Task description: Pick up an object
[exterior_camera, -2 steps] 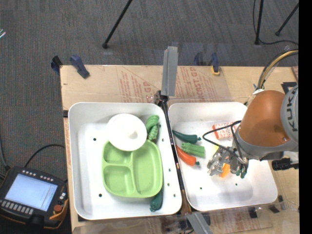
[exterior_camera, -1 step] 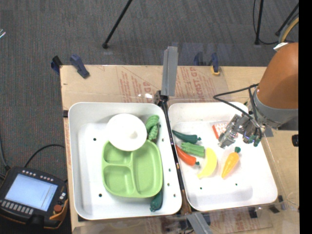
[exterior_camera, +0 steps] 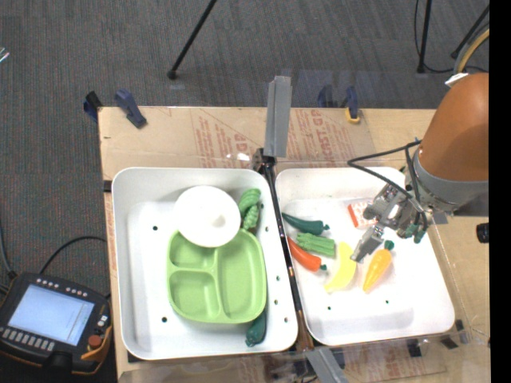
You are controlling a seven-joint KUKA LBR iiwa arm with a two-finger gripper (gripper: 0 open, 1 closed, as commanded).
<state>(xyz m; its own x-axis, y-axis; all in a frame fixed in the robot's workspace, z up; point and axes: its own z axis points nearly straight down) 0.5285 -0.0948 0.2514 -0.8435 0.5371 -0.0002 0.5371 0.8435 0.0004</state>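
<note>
The claw hangs low over the right bin, its dark fingers pointing down and to the left; whether they are apart or together cannot be told from this angle, and nothing shows between them. Its tip sits just above a yellow banana and right beside an orange carrot, which lies tilted with its green top near the claw. Left of the banana lie a green pea pod, a darker green pepper and a red chili, close together. A small orange-and-white piece rests just above the claw. In the left bin a green divided plate carries a white bowl, with a green cucumber beside it and another dark green item at the plate's lower corner. Both bins stand on the cardboard-covered surface.
</note>
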